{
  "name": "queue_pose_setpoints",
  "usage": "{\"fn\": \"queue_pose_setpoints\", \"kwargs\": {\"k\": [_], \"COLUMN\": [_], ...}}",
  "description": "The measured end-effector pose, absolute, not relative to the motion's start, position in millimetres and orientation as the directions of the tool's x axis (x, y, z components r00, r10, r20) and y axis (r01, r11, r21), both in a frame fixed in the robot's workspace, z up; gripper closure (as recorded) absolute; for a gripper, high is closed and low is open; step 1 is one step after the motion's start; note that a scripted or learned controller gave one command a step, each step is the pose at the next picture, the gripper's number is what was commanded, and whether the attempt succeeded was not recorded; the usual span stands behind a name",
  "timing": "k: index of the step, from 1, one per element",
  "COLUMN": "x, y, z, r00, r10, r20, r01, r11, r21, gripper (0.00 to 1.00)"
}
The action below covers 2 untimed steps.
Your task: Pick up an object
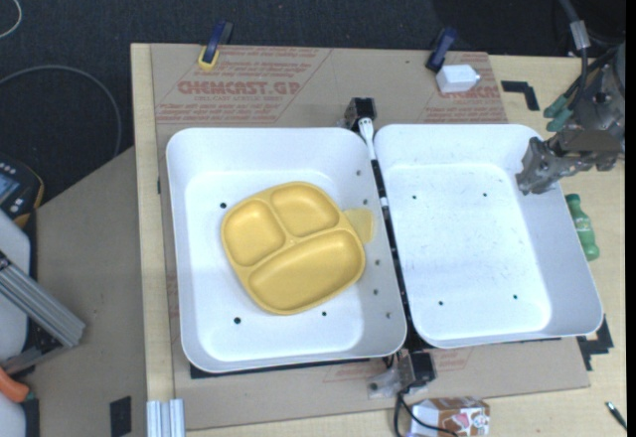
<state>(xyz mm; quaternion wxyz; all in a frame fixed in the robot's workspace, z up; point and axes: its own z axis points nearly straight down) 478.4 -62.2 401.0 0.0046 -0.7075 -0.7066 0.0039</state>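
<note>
Yellow divided plate [293, 246] lay in left bin [189, 167]; tool [542, 177] over right bin's [477, 316] edge, finger state indeterminate.

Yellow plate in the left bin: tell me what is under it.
A small yellow piece pokes out from under the yellow plate at its right edge. The rest of that piece is covered, as is the floor of the left bin beneath the plate.

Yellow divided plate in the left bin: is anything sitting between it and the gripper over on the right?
No loose object lies between them. The gripper is at the right bin's far right edge; the yellow divided plate lies in the left bin. Only the bins' adjoining rims cross the path.
</note>
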Motion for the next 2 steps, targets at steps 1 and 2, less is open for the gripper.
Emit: {"fn": "queue_pose_setpoints", "kwargs": {"k": [1,2], "x": [478.5,479.8], "y": [51,63], "z": [352,393], "r00": [-0.013,-0.003], "r10": [1.0,1.0], "r20": [0.003,0.001], "r01": [1.0,1.0], "r11": [0.013,0.003], "r21": [-0.008,0.006], "gripper": [1.0,1.0]}}
